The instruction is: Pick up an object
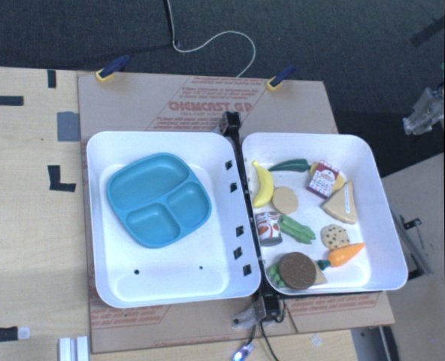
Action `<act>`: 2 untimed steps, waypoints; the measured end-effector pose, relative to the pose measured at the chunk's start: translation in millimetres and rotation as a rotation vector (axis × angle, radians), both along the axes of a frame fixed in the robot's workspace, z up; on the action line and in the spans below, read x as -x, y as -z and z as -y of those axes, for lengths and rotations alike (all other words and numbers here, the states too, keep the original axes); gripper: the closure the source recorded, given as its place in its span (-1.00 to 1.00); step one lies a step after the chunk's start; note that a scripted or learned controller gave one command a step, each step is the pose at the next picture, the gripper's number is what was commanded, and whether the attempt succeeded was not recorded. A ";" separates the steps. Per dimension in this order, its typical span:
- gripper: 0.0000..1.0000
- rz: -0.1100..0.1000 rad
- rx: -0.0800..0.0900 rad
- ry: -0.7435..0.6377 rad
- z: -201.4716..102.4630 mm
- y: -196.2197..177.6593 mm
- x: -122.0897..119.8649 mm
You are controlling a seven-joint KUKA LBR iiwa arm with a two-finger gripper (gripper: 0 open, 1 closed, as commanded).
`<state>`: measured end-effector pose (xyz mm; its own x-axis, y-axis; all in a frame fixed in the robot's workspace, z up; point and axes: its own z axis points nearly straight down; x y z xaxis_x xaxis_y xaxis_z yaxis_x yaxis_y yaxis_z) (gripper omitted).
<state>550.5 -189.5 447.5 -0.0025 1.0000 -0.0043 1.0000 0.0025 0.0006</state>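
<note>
Wooden bench (27, 224) carried a cardboard sheet (207, 104) — clamped at its far edge by two yellow-blue clips (113, 67). Two white bins (102, 277) sat on it, touching side by side.

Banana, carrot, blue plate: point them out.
banana (262, 186), camera view, middle of its curve
carrot (346, 254), camera view, orange body
blue plate (149, 179), camera view, large compartment floor

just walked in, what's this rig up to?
Nothing is being handled at this moment. The end effector sits off at the right edge, outside the bins. The right bin holds toy food: a banana, a carrot, a cookie, a small can and more. The left bin holds a blue divided plate.
</note>
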 end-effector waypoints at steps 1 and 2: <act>1.00 0.000 0.001 -0.001 -0.1 -10.0 -0.4; 1.00 0.000 0.003 -0.001 -0.3 -20.0 -0.9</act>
<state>551.4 -189.1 467.5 -0.0037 1.0000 -0.0068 1.0000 0.0037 0.0004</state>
